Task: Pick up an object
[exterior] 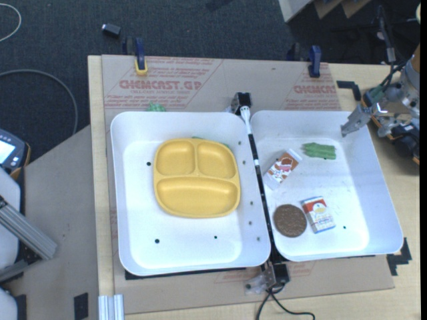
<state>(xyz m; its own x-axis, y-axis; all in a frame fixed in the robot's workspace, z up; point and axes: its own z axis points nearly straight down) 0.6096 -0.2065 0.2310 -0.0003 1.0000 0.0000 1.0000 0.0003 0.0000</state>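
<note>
Bench w/ two bins (127,179); gripper (357,120) over right bin's (380,179) far edge.

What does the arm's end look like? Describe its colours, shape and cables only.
The claw is grey metal, with thin angular fingers. Behind it sits a blocky grey and black wrist part with a small teal patch and dark cables running along it. It is too small and blurred to make out any markings.

A robotics lab: clamped board (200,79) (blue clamps (139,53)), white bins (127,179), loose cables (40,79).
</note>
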